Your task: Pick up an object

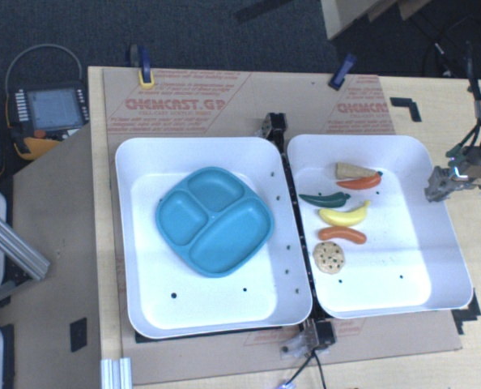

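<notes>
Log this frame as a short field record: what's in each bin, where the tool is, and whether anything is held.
left bin: one blue plastic three-compartment plate, nothing on it
right bin: toy food in a column near its left side
items, far to near: tan wedge, red chili pepper, green chili pepper, yellow banana, orange-red sausage, round chocolate-chip cookie
tool: at the right bin's right rim, apart from the food
held: nothing seen between its fingers
task state: no item lifted yet
</notes>
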`<state>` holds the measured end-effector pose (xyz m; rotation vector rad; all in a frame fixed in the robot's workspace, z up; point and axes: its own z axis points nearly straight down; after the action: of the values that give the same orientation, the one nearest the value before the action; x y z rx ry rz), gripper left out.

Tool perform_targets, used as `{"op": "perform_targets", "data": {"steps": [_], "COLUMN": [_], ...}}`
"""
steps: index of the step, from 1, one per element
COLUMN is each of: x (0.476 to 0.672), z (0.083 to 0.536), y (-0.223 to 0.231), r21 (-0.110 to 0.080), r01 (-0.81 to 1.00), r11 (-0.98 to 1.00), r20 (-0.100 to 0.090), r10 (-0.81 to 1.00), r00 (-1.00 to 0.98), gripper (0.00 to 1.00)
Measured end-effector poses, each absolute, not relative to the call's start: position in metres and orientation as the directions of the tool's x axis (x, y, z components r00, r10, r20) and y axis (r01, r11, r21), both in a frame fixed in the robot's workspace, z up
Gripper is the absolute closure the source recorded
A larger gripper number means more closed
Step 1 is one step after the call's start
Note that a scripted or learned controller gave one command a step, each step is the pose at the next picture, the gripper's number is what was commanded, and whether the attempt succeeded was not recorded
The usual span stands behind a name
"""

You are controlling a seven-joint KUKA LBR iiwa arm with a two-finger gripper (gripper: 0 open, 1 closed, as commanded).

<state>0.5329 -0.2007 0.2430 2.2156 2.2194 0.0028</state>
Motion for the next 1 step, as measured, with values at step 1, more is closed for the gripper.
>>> {"op": "perform_targets", "data": {"steps": [1], "x": [0.5298], "z": [0.2458], "y": [-0.1383], "r21": [-0.001], "r01": [1.0], "r11": [0.007], "r20": [0.003], "r10": [1.0], "r00": [-0.007], "gripper": [1.0]}}
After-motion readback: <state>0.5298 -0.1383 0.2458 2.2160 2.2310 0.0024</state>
